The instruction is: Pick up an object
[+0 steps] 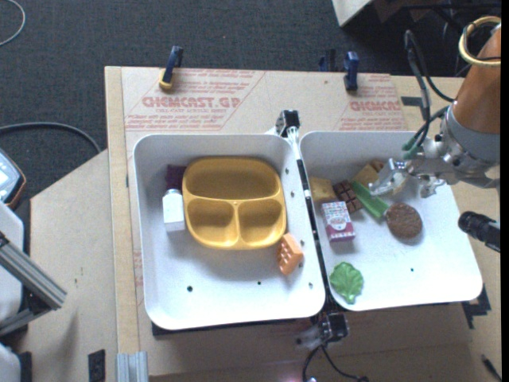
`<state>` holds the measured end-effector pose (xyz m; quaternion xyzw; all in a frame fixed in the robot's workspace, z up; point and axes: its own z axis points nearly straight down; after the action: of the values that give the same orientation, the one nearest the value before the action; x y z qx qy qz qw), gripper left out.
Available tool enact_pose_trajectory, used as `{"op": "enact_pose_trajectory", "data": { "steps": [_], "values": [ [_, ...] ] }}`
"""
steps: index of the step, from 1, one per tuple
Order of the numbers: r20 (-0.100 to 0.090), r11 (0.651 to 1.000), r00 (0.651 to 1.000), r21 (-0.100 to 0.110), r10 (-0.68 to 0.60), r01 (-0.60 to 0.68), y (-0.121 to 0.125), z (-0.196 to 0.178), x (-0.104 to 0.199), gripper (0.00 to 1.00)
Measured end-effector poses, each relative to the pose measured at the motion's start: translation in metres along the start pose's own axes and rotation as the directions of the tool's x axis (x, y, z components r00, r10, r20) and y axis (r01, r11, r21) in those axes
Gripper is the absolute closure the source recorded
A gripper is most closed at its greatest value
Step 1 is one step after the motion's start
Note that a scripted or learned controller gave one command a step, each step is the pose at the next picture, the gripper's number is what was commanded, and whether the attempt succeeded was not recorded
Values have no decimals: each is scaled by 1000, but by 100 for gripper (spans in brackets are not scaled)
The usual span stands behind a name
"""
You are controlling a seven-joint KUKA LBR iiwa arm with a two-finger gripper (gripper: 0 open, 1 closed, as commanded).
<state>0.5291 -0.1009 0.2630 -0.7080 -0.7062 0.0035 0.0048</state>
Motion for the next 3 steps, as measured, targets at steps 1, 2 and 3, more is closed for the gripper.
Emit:
{"op": "enact_pose_trajectory", "data": {
  "steps": [1,2,3],
  "values": [
    [1,1000,1000,-11,-3,3,2,-5,0,0],
    [0,1000,1000,-3,-3,3,3,57,6,0],
    [0,1000,1000,-4,-2,2,1,100,6,0]
  ]
}}
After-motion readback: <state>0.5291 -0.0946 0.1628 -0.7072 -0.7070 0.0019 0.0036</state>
